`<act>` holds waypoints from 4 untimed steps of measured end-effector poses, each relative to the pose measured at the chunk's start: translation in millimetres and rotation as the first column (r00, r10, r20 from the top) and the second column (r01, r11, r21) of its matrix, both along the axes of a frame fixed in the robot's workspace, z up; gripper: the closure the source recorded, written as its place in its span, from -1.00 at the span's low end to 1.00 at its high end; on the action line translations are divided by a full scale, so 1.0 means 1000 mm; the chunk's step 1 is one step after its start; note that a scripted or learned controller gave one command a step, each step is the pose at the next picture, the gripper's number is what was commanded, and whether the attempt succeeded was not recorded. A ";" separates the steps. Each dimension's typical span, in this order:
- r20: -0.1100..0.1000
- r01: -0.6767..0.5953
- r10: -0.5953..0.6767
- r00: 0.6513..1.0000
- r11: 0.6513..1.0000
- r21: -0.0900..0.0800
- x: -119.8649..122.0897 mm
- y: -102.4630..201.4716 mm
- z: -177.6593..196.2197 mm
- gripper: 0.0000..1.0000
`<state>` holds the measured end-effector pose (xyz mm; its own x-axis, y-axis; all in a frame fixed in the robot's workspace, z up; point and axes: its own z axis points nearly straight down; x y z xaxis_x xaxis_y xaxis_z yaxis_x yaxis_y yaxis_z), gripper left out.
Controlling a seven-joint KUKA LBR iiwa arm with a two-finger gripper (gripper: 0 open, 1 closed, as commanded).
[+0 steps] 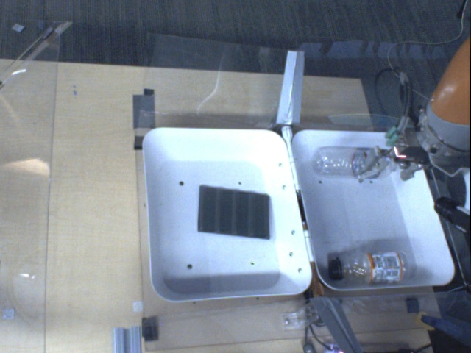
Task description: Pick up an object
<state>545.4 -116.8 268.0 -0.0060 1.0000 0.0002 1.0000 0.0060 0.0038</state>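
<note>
At the near edge of the right bin (441, 267) lies a clear plastic bottle (368, 267) on its side, black cap toward the left, orange-and-white label round its middle, its length running along the bin's front wall and just beside it. The table (73, 197), pale wood, carries both bins side by side, their inner rims touching along the centre line. The left bin (158, 197) holds a flat dark ribbed mat (234, 212) near its middle, with bare white floor on every side of it. The arm (452, 109) comes in from the right at the far end of the right bin, its orange band high at the frame's edge, wrist angled down and leftward over the bin's far right corner. The hand (377, 164) reaches toward a second clear bottle (335, 160) lying near the far wall; its metal tips sit at that bottle's right end, but whether they are spread or clamped cannot be told. The middle floor of the right bin between the two bottles is bare.
</note>
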 end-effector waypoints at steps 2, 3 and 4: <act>0.001 0.077 -0.077 0.997 0.997 0.000 -0.038 -0.003 -0.062 -1.00; -0.001 0.072 -0.072 0.997 0.997 0.000 0.053 -0.034 -0.097 -1.00; 0.004 -0.201 0.201 0.980 0.979 -0.006 0.095 -0.049 -0.148 -1.00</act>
<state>640.5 -166.0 120.5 -0.2072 0.9783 -0.0061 0.9783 0.2072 0.0079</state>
